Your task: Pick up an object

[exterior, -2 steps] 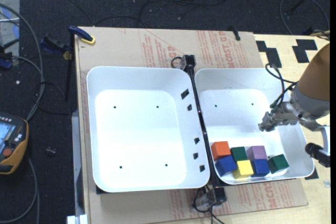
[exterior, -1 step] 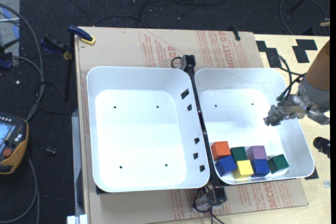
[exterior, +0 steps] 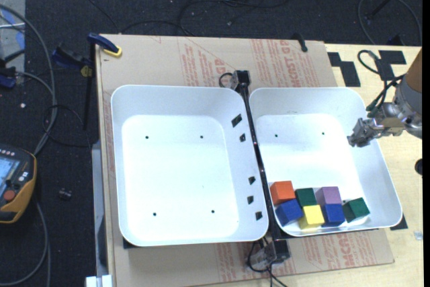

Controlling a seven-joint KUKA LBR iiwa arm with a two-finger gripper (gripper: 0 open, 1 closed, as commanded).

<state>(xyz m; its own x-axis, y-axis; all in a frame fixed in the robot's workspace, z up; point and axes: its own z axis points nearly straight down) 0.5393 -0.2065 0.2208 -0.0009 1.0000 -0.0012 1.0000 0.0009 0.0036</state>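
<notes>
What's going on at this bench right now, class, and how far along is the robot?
A robot arm reaches in from the right, its gripper hovering over the upper right part of the right bin. It holds nothing yet. The objects to choose from are coloured blocks clustered at the near edge of that bin: an orange block, a purple block, a yellow block, two blue and two green ones. The left bin sits alongside. The pick has not yet happened.
</notes>
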